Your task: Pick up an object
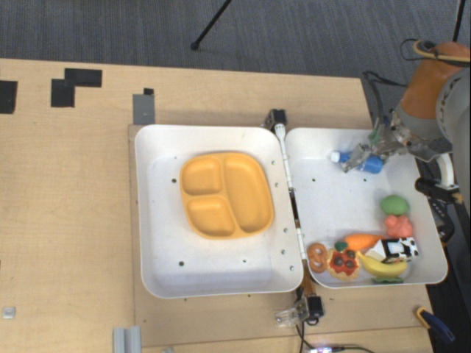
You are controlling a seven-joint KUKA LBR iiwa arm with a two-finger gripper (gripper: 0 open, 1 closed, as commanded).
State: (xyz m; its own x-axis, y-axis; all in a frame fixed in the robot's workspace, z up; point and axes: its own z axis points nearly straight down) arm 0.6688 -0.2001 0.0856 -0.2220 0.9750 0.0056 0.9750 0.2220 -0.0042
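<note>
Bench of pale wood meets grey carpet; end effector state unclear.

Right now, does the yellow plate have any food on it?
Empty. The yellow plate in the left bin shows three bare sections; the toy food lies in the right bin.

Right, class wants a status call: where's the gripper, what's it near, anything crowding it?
Gripper low in right bin, far end. Blue object beside it, grasp unconfirmed. Other toys piled at near end, well apart.
</note>
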